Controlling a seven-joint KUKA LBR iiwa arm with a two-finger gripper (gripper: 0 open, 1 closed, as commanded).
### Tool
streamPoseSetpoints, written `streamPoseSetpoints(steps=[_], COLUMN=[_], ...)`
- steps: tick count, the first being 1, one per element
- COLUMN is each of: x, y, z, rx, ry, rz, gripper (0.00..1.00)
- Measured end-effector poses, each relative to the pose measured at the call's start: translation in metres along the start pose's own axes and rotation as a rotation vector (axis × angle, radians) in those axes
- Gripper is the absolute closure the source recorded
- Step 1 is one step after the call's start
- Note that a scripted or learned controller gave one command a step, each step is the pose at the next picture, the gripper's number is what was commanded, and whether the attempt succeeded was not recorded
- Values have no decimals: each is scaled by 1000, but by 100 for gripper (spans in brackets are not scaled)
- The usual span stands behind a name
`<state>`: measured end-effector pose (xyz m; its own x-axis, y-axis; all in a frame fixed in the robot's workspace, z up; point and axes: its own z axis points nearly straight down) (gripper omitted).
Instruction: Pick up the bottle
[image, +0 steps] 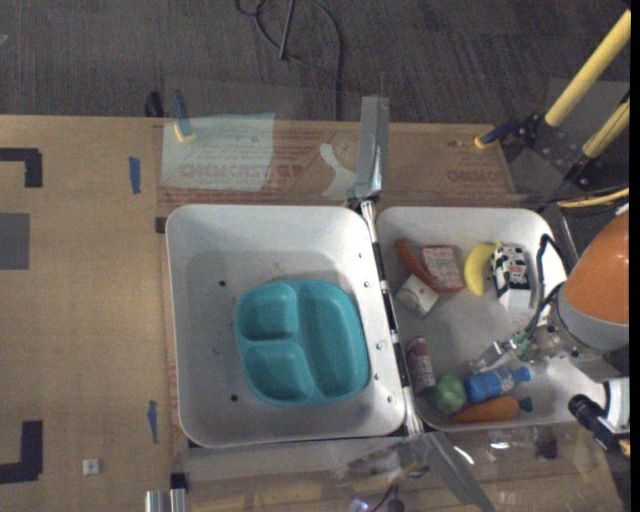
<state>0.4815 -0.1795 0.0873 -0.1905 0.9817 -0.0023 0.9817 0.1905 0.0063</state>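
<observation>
The bottle (495, 384) has a blue body and a pale cap end. It lies on its side near the front of the right bin (455, 222), just above an orange carrot (487, 409) and right of a green round fruit (449, 393). My gripper (516, 348) hangs low over the right side of that bin, directly above and slightly behind the bottle's cap end. The grey wrist and orange band (607, 268) reach in from the right. Whether the gripper touches the bottle is unclear.
The right bin also holds a dark can (419, 362), a small white carton (417, 294), a red packet (441, 267), an orange-red sausage shape (410, 259), a yellow piece (479, 268) and a black-and-white carton (512, 272). In the left bin (200, 240) lies a teal divided plate (301, 341).
</observation>
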Motion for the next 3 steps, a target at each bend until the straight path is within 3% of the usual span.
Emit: streamPoseSetpoints(steps=[1, 2, 3], x=[-2, -3, -2], y=[1, 1, 0], z=[-11, -11, 0], rx=[-6, -6, 1], ry=[-7, -6, -1], rz=[2, 3, 10], gripper=[100, 0, 0])
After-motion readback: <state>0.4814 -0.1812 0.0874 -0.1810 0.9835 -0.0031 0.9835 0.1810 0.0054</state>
